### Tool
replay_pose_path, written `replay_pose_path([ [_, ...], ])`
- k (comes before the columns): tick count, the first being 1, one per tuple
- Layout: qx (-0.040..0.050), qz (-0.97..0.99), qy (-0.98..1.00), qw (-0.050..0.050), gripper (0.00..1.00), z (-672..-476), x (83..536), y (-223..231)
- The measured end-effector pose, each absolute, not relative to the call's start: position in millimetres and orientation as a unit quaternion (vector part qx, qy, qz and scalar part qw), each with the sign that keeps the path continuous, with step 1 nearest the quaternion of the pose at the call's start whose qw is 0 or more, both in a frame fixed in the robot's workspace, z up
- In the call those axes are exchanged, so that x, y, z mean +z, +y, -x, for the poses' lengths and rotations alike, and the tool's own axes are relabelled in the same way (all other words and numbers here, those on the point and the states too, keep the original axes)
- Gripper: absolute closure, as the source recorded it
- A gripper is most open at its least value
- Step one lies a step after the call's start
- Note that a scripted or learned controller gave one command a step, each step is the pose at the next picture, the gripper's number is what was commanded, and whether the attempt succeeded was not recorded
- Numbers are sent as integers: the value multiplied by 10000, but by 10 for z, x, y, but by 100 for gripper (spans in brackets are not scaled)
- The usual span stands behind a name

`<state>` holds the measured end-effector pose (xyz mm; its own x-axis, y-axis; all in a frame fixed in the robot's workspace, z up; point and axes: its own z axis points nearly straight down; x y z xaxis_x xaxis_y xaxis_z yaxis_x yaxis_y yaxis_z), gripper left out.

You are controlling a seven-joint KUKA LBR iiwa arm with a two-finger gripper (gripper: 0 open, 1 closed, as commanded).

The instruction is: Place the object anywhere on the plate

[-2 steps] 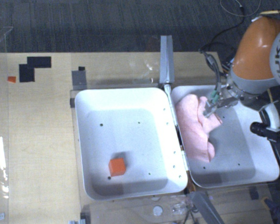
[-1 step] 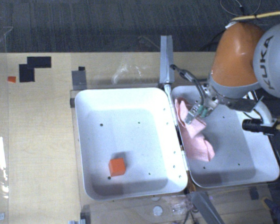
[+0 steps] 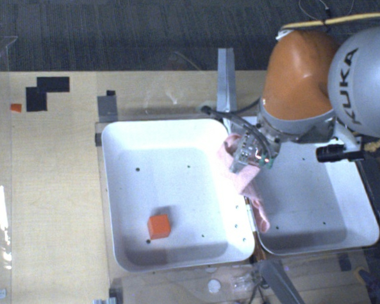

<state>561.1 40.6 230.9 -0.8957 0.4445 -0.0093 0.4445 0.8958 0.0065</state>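
Pale table (image 3: 52, 208) carries two white bins; an orange block (image 3: 159, 226) sits near-left in the left bin (image 3: 176, 142), likely awaiting pickup. Gripper (image 3: 251, 152) hangs over the shared rims, pink cloth (image 3: 250, 186) draped beneath; jaws' spread unclear

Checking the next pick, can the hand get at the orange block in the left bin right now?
Probably yes: the orange block sits alone in the left bin, nothing over it; the hand hangs above the bins' shared edge.
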Motion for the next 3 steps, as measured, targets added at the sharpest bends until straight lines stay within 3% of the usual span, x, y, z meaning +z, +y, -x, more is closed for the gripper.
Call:
replay_pose_path([
  [1, 21, -296, 9995, 62, 100, -5506, 2406, 929],
  [3, 24, 26, 10000, 45, 100, -5257, 2273, 1958],
])
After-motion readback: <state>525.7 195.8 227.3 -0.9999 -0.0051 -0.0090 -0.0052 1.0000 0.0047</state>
